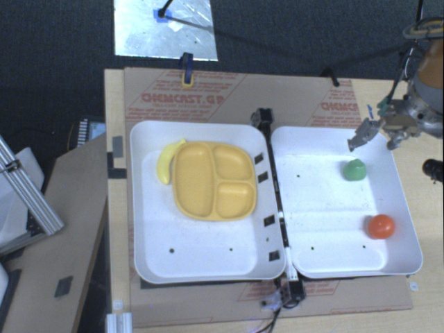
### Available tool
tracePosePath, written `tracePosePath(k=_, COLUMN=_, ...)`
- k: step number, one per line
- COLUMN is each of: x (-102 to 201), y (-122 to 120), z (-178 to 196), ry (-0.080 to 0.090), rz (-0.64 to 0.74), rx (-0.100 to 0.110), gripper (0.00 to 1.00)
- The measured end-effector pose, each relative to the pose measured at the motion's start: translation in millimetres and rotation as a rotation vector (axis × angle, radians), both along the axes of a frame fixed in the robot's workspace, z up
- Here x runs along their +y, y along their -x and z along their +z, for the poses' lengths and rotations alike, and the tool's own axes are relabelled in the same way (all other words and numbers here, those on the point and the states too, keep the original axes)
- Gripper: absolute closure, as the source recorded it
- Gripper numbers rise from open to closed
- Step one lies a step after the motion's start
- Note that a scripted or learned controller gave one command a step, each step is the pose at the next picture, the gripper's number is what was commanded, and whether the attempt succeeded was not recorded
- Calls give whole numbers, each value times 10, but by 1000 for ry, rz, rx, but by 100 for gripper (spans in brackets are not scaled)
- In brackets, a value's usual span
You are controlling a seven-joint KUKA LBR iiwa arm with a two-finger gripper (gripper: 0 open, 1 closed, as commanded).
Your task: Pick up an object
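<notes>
Left bin (146,255): one yellow divided plate (214,180), one banana (165,162) tucked beside it; right bin (333,259): one green ball (355,170), one orange ball (380,225); gripper (379,137) fingers spread, empty, above the green ball.

Left bin (149,255): yellow divided plate (213,180) with a banana (165,161) touching its left edge. Right bin (326,255): green ball (355,170) upper right, orange ball (381,226) below it. Gripper (378,137) at frame's right, fingers spread, holding nothing, above the green ball.
</notes>
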State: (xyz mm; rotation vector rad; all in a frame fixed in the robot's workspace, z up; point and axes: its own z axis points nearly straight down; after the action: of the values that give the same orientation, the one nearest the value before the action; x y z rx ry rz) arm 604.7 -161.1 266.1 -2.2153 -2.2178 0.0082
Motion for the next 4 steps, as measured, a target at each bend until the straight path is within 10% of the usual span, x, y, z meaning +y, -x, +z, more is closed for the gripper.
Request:
tracePosePath(k=1, x=3, y=-19, z=59, ry=2, rz=2, rx=-10, gripper=0)
tracePosePath(k=4, x=20, y=18, z=-1367, ry=1, rz=-1, rx=-6, gripper=0)
